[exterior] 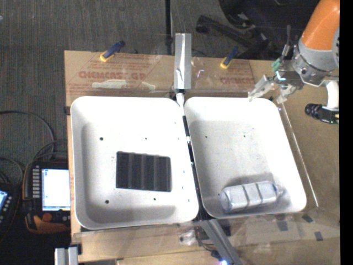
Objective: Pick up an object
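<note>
We see the pincer (268, 90) at the far right, above the far right corner of the right bin (242, 120), with its two thin fingers (258, 89) spread wide apart and nothing between them. Behind it the grey wrist rises to the orange band of the arm (324, 21) at the right edge.

In the right bin, near its front right corner, lies a silvery wrapped pack (252, 196), long and slightly tilted, divided into three bulging sections. It rests on the bin floor close to the near wall, well apart from the pincer.

In the left bin (88, 148) a dark rectangular ribbed object (143, 171) lies flat around the middle of the floor, a little toward the near side.

The two bins sit side by side, touching along their inner rims, on a brown surface (110, 70). Two blue-and-yellow clamps (112, 50) grip the far edge of that surface. To the left, on the floor, a handheld control pendant (48, 195) shows a lit screen.
</note>
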You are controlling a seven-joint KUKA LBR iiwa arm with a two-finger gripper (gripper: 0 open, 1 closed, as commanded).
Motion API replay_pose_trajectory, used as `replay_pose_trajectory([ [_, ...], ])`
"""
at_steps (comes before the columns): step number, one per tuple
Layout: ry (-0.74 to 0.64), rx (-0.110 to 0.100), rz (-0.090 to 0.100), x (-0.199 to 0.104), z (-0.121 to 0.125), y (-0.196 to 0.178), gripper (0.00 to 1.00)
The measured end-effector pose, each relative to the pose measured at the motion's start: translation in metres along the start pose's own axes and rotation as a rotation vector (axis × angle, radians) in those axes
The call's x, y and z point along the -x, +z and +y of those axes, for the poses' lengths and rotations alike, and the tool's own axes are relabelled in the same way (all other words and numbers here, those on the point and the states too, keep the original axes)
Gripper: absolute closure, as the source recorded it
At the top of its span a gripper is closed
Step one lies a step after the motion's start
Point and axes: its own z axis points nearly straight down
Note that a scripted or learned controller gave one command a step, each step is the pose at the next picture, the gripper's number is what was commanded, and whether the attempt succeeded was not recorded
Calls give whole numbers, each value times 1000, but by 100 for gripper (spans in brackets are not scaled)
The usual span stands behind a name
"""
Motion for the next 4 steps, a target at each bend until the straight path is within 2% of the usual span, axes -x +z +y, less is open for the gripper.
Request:
replay_pose_trajectory([
  [1,-211,0,1,-8,-110,53,0],
  [2,-35,2,-3,-13,-174,-70,0],
  [3,162,-2,1,-93,-175,54,0],
  [4,-45,0,1,-80,-168,-1,0],
])
